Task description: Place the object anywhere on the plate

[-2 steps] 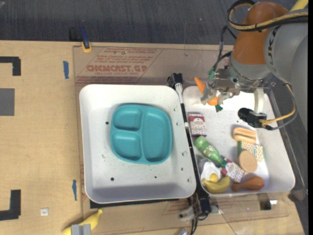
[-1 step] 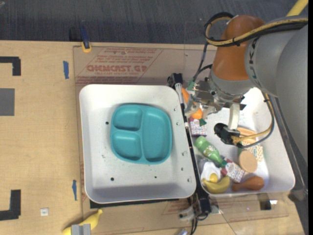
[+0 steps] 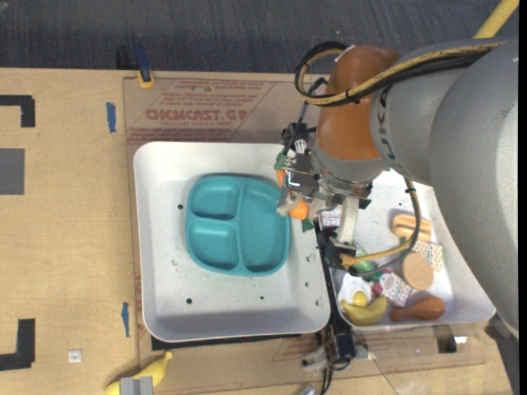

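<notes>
My arm (image 3: 412, 105) comes in from the right and bends down over the gap between the two white bins, orange band (image 3: 354, 97) up top. My gripper (image 3: 306, 196) sits right above the right edge of the teal plate (image 3: 239, 225), close to the wall where the left bin (image 3: 165, 303) meets the right bin (image 3: 469, 303). There's a small orange thing (image 3: 298, 211) right at the tip of it, with a bit of green next to it, hanging just off the plate's right rim. It looks like it's tucked in at the gripper, but honestly I can't tell from this angle whether the gripper is clamped on it, open or shut, too much wrist hardware in the way.

The plate itself is a three-compartment one, lying flat in the middle of the left bin, nothing on it.

The right bin has the rest of the toy food: a yellow banana (image 3: 365, 309) near the front, a brown sausage-looking piece (image 3: 420, 307) beside it, a round tan cookie-like piece (image 3: 417, 271) just behind that, and a hot-dog bun shape (image 3: 405, 223) further back. A couple of small wrapped bits sit between them, too small to make out.

Both bins rest on a cardboard sheet (image 3: 198, 109) on the table (image 3: 58, 220), and a yellow clamp (image 3: 144, 374) pokes in at the front edge.
</notes>
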You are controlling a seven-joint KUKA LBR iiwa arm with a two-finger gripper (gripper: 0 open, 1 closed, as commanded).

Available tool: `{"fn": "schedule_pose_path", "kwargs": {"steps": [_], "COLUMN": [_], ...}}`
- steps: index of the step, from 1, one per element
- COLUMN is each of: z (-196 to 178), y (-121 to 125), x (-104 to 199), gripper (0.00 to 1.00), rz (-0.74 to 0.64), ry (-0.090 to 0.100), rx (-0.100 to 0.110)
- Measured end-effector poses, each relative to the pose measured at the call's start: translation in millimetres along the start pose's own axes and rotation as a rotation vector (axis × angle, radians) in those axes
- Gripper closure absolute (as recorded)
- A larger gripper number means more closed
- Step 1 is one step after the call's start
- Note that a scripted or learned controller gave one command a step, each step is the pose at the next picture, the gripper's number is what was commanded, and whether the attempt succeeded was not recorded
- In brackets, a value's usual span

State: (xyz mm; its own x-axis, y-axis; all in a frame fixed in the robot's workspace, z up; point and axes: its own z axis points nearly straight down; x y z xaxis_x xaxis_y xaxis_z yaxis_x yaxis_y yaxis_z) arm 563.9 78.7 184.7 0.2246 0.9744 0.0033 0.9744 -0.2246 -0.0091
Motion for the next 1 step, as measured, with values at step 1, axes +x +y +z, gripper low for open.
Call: {"fn": "schedule_pose_path", "kwargs": {"steps": [1], "z": [0.7], "y": [1.2], "x": [-3.5], "gripper": [0.00], "rz": [0.005], "ry": [-0.004], "rx": [0.000]}}
